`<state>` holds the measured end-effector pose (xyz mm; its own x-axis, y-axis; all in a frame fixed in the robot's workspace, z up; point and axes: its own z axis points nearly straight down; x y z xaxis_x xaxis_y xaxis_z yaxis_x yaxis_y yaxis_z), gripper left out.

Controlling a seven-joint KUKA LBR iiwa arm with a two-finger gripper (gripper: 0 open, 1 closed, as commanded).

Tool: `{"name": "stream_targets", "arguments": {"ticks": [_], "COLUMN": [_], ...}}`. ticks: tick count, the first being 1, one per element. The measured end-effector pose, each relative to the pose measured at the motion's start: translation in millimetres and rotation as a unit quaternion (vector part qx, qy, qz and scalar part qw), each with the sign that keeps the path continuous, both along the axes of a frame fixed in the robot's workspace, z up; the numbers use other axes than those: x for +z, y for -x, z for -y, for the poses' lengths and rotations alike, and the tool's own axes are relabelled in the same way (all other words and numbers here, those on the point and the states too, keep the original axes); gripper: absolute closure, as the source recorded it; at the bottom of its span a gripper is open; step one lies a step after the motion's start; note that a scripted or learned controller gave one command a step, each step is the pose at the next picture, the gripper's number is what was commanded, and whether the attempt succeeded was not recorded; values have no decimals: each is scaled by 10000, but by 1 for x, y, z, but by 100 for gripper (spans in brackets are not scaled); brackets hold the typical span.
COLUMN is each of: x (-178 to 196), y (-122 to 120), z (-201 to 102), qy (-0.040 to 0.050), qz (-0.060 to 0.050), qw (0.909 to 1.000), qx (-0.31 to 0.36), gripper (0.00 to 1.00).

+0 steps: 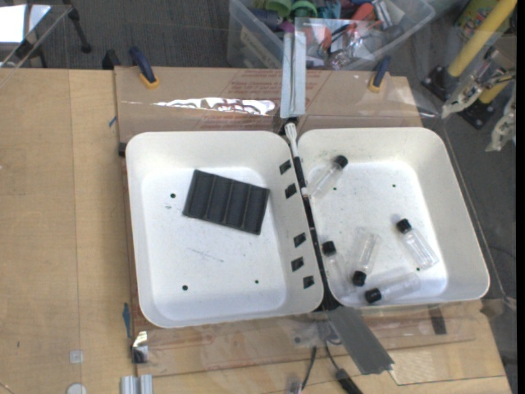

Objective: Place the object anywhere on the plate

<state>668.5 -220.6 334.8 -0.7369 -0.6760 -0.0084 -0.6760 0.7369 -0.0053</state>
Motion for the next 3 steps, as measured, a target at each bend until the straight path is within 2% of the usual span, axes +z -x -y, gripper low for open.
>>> {"name": "stream_targets", "arguments": {"ticks": [1,2,3], "x": [18,-29,-70], "y": [0,1,1], "z": [1,0,-1], "qy": [9,-1,2], "qz": [3,-29,-30], "qw": [9928,9762,9511], "qx": [1201,2168,3087], "gripper": [0,0,0]}}
